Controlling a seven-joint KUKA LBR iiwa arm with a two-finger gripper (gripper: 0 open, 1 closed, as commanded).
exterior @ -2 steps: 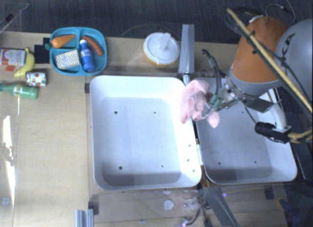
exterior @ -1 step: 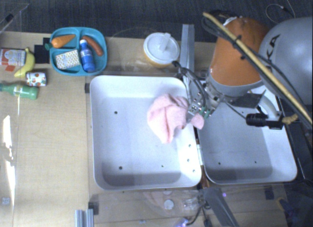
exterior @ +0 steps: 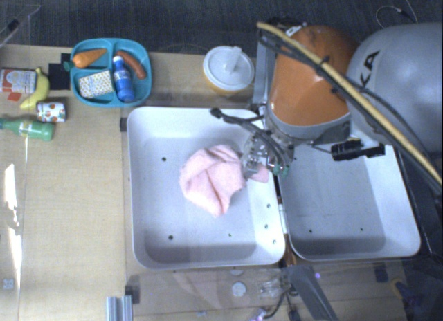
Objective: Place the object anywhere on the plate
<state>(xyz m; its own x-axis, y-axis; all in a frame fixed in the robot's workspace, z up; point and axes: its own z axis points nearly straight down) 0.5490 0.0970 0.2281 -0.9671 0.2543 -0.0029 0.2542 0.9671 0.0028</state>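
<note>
Camera view, and I'm looking down on two shallow white bins side by side on the pale wooden desk (exterior: 69, 243). In the left bin (exterior: 156, 243) lies a pink cloth (exterior: 211, 178), soft and crumpled, a rounded heap with folds running through it, sitting a little toward three o'clock of the bin's middle. The bin floor is smooth, hard plastic with small dark dots.

My tool (exterior: 257, 162) is at the cloth's three o'clock edge, right by the wall where the two bins meet. A pink corner of the cloth shows at its tip, touching it, but I cannot tell whether the tool is open or closed, the metal parts are a blur. Above it sits the glossy orange band (exterior: 308, 77) and the grey arm housing (exterior: 401, 70), with a yellow cable (exterior: 332, 70) crossing over.

At eleven o'clock on the desk there's a blue divided plate (exterior: 142, 60) holding toy food. At twelve o'clock of the left bin stands a white lidded cup (exterior: 228, 69). The right bin (exterior: 346, 216) lies at three o'clock.
</note>
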